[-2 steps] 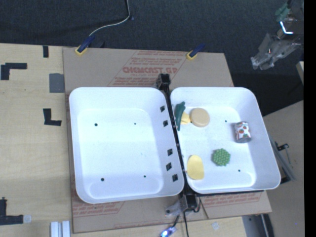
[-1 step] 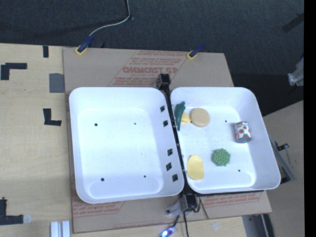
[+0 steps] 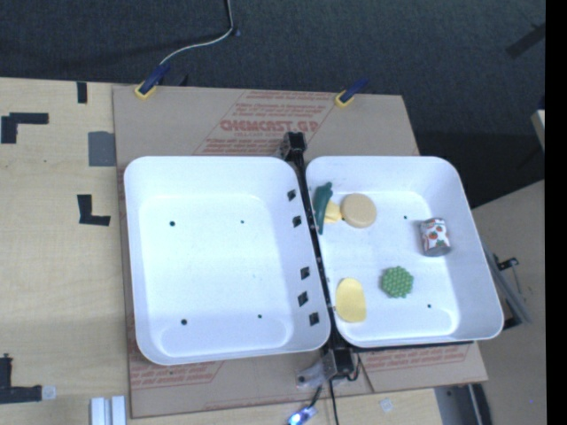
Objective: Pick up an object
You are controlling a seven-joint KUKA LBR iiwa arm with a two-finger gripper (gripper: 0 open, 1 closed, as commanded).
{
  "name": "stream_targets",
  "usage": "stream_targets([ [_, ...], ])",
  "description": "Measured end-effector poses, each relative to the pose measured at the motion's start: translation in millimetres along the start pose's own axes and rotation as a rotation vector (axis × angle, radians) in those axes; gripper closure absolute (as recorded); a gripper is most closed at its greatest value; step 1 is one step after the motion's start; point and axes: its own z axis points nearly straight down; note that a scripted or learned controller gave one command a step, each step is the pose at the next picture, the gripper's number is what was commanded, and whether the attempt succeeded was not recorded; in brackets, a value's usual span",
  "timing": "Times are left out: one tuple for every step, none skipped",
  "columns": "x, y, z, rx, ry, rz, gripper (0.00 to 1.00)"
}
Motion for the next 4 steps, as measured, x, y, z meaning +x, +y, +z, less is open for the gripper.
stream_targets([
  [-43, 62, 2, 0.0, -0.001, -0.001, 1.0],
  [-22, 6, -1, -0.001, 0.002, -0.003, 1.0],
  [6, 1, 0, 0.0, 0.001, -0.004, 1.0],
  [-43, 53, 1, -0.001, -0.002, 0.0, 1.0],
])
